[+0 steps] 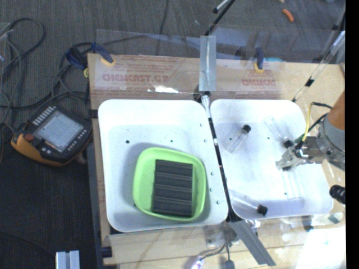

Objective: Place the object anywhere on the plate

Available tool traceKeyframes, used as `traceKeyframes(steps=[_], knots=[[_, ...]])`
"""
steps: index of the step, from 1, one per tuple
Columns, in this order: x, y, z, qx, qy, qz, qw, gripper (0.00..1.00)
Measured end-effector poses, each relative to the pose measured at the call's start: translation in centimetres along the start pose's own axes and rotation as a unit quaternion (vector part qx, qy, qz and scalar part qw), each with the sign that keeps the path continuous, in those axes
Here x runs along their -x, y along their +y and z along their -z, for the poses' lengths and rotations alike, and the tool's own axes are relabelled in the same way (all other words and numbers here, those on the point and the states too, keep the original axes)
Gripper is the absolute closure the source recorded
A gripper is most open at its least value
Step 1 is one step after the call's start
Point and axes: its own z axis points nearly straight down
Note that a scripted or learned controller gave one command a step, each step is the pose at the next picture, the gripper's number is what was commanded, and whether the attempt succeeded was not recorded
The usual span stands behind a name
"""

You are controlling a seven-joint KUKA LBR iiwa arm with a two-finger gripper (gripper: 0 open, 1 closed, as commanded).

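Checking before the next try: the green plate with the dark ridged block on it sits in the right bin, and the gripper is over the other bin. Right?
Not quite. The camera view shows the green plate, with the dark ridged block on it, in the left bin, not the right. The gripper is over the other bin, the right bin.

Floor [50, 217]: dark grey carpet, fine ribbed weave; black cables [22, 38] loop across it at upper left; a teach pendant [53, 134], orange-edged with a lit grey screen, lies on the carpet just left of the bench; small orange scraps [287, 14] lie on the carpet at top right; bench [168, 74] top is pale wood, with a clear panel standing along its far edge; a blue clamp [76, 56] grips its far left corner; light even, soft shadows.
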Motion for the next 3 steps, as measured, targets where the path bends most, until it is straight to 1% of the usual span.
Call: traceKeyframes(steps=[1,2,3], knots=[[0.0,0.0,0.0,0.0,0.0,0.0,1.0,0.0],[-0.5,-0.1,6.2,0.001,-0.003,0.106,0.9944,0.0],[1.2,0.1,12.4,0.001,-0.002,0.126,0.992,0.0]])
